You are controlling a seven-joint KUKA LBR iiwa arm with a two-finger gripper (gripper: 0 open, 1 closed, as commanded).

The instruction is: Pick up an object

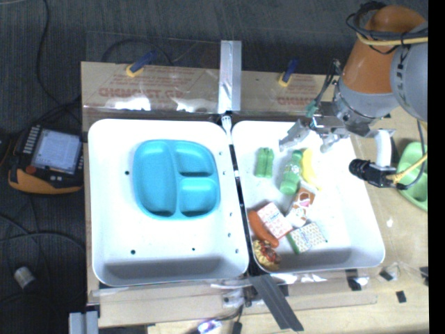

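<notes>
Snack packets [288, 232] crowd the right bin's [361, 221] near corner, with a green bottle [291, 176], a banana [309, 169] and a green block [263, 162] packed behind them. Above these, the gripper [311, 135] hovers spread wide, holding nothing. Touching neighbours could foul a grasp or let the bottle roll away. Bare floor lies rightward; the left bin [111, 242] bears a blue tray [177, 178].

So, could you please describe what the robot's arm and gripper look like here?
The arm is grey with a broad orange band above the wrist, and dark cables loop over its top. The gripper is a pale grey metal piece with two slim fingers spreading from a darker wrist block.
</notes>
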